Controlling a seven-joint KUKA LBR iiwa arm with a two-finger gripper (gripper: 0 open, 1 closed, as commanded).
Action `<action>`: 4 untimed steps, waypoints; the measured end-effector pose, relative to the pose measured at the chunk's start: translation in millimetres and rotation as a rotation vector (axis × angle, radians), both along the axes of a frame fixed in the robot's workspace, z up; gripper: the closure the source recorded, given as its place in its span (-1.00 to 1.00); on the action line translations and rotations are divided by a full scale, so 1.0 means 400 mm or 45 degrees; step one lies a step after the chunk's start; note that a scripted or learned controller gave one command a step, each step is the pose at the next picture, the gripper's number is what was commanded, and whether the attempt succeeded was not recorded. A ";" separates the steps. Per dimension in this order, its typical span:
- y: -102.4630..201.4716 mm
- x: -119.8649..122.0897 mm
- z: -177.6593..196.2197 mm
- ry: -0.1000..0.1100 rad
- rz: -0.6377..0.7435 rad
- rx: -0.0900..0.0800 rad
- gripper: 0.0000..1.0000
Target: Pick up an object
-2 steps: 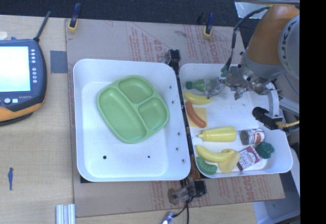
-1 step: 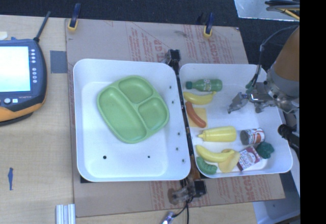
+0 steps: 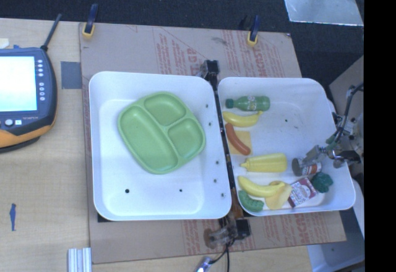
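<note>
Claw (image 3: 307, 164) low in right bin (image 3: 297, 88), beside can (image 3: 311, 169), ketchup packet (image 3: 301, 192), broccoli (image 3: 322, 182)

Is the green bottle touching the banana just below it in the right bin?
Cannot tell. In the camera view the green bottle lies right above the banana; their outlines meet with no clear gap, but that slant could hide one.

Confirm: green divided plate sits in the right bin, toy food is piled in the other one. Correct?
Not quite. The green divided plate sits in the left bin, not the right. The toy food, such as the green bottle, the yellow bottle and the bananas, is piled in the right bin. The camera view shows this.
</note>
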State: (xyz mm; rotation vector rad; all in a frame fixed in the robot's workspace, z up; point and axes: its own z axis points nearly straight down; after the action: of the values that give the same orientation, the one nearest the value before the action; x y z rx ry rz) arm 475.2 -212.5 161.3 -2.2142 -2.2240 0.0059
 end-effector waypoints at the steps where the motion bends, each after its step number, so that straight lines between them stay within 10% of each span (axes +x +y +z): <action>1: 0.052 0.098 -0.139 -0.002 0.000 0.000 -1.00; 3: 0.261 0.402 -0.173 -0.003 0.000 0.001 -1.00; 4: 0.288 0.444 -0.178 0.018 -0.006 0.003 -1.00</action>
State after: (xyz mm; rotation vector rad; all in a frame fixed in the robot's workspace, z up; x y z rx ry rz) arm 652.8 -97.4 90.0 -2.2116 -2.2103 0.0188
